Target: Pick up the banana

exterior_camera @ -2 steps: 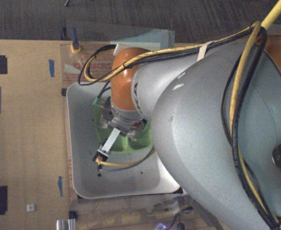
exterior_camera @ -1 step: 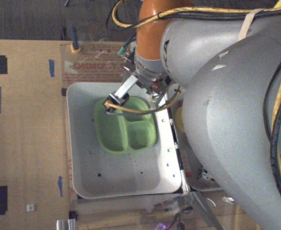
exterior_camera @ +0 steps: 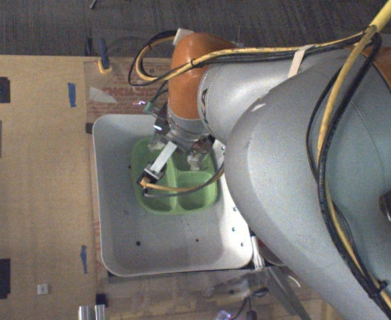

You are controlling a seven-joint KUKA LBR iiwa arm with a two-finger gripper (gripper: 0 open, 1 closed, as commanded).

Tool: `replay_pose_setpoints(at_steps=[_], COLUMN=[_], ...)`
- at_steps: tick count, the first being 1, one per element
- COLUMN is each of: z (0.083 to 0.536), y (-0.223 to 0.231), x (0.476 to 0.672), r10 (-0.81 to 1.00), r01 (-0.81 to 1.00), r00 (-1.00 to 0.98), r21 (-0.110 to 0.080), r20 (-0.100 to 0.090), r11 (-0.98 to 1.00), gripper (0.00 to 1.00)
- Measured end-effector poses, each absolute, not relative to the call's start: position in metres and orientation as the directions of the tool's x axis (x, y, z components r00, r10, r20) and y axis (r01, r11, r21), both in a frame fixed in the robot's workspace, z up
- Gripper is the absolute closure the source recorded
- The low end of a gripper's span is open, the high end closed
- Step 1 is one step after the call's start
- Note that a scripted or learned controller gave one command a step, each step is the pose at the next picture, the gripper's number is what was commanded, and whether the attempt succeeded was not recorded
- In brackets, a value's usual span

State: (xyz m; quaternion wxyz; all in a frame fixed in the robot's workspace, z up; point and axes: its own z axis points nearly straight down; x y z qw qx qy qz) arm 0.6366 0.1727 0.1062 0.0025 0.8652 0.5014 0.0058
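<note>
While looking for the banana, cannot tell its place, perhaps under the arm. Cannot judge end effector as apart or together; hangs low over green tray toward 12 o'clock of white bin. Still to grasp and lift.

tray green | bin white | arm grey, orange band

A green divided tray lies in the white bin on the brown bench.
</note>
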Motion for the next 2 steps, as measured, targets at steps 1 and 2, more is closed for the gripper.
replay_pose_setpoints(at_steps=[1, 2], z=[0.097, 0.253], y=[0.138, 0.164], x=[0.539, 0.604], r10=[0.928, 0.671], r01=[0.928, 0.671], r00=[0.371, 0.741], r21=[0.022, 0.000], r20=[0.025, -0.001], r11=[-0.372, -0.741], gripper=[0.00, 0.00])
